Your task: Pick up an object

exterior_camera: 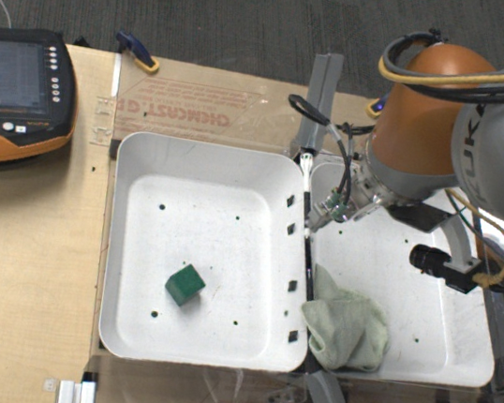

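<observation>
Seemingly the pick has not begun in earnest: nothing is lifted, and the hand (339, 205) hangs over the back left corner of the right bin (455, 356), close to the divider between the two bins. Whether it is spread or pressed together I cannot tell, since the wrist and its cables hide the tips. Two candidates lie in reach. A green cube (186, 285) sits alone on the floor of the left bin (134, 225), toward its front, well apart from every wall. A crumpled pale green cloth (345, 331) lies in the front left corner of the right bin, touching the divider side. The cloth is nearer to the hand; going for it calls for a move toward the front of the bin and a descent onto a raised fold. The cube would call for crossing the divider and squaring up over its faces. The arm (438, 102) enters from the right, its orange band above the wrist, pointing steeply down at the bin
</observation>
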### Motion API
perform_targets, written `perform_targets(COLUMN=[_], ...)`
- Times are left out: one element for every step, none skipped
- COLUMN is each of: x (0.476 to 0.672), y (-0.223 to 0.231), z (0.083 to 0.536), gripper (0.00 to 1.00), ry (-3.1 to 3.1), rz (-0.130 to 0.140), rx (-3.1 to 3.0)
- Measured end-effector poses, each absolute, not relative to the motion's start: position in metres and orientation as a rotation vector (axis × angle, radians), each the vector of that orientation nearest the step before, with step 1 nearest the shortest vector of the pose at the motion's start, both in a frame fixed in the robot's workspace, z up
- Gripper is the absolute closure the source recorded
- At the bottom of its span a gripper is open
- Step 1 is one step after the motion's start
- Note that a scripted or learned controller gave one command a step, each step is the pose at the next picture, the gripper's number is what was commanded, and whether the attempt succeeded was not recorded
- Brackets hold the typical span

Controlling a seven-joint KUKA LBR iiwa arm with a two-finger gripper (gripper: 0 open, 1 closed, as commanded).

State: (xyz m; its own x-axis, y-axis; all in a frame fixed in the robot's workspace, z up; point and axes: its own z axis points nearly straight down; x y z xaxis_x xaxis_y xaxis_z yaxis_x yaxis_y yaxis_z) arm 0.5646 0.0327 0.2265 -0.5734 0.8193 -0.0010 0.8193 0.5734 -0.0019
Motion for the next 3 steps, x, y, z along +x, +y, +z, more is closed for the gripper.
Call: perform_targets(x=[0.556, 0.569, 0.530], y=[0.010, 0.052, 0.060], z=[0.216, 0.310, 0.309], gripper=[1.00, 1.00, 1.00], ry=[3.049, 3.081, 3.054], rz=[-0.002, 0.000, 0.000], rx=[0.759, 0.593, 0.732])
